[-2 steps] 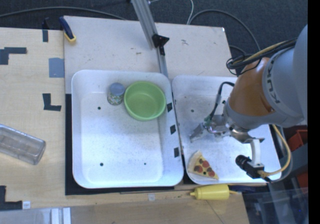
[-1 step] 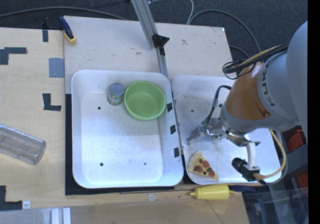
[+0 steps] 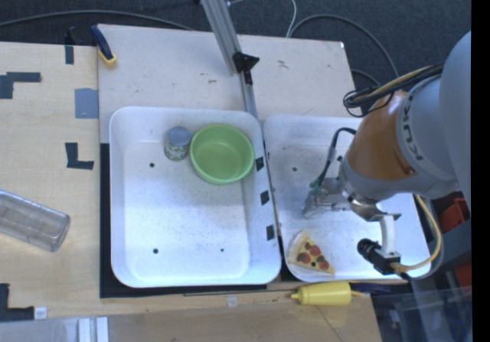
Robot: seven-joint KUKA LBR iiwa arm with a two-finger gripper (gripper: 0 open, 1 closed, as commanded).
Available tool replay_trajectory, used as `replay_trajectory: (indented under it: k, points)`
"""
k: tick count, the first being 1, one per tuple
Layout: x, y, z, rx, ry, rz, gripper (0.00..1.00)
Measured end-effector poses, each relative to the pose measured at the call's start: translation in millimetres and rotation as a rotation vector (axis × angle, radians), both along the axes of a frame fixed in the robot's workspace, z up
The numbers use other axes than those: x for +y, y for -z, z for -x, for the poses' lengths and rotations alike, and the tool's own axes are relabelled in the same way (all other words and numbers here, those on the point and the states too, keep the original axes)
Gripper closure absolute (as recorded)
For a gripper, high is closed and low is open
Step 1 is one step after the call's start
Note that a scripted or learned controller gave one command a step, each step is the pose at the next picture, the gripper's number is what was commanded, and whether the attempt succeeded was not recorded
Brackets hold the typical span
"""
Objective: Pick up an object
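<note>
bins (image 3: 130,256): white plastic, smooth, speckled with dark scuffs
bowl (image 3: 221,153): green plastic, smooth with a soft sheen
small can (image 3: 177,143): dull metal top, printed label
pizza slice (image 3: 310,252): toy plastic, matt
bottle (image 3: 322,294): yellow plastic, smooth
bench top (image 3: 46,126): pale wood, matt
tube at left (image 3: 29,219): clear plastic, glossy
arm (image 3: 417,134): grey casing, smooth, orange band faintly glossy
pole (image 3: 217,8): bare metal, brushed

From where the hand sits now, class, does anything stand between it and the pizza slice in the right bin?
Nothing visible does. The hand sits over the right bin, and the pizza slice lies just nearer the front edge, with bare bin floor between them.
</note>
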State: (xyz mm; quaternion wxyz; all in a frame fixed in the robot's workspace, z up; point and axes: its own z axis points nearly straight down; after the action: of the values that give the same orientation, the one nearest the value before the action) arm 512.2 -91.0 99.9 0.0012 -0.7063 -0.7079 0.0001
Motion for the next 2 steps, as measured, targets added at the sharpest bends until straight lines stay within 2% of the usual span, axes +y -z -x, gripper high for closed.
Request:
replay_trajectory:
  k: [2]
  points:
    - [-5,-89,9,-0.004,0.001,0.002,1.00]
